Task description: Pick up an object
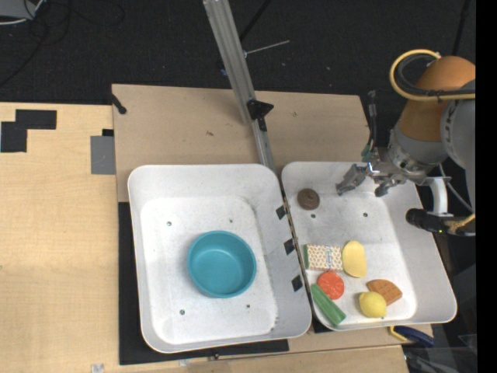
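Two fingers of the hand (363, 183) spread wide, holding nothing, above the right bin (404, 231).

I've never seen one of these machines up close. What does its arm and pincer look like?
The arm is grey with a rounded orange section above the wrist and a pale yellowish cable loop beside it. The pincer is a small dark metal piece with two thin fingers.

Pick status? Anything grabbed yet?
Nothing lifted yet. The gripper hangs open over the top of the right bin, holding nothing. Nearest item is the brown round piece; the other items lie at the bin's lower end, the blue bowl in the left bin. Descent, grasp and lift remain.
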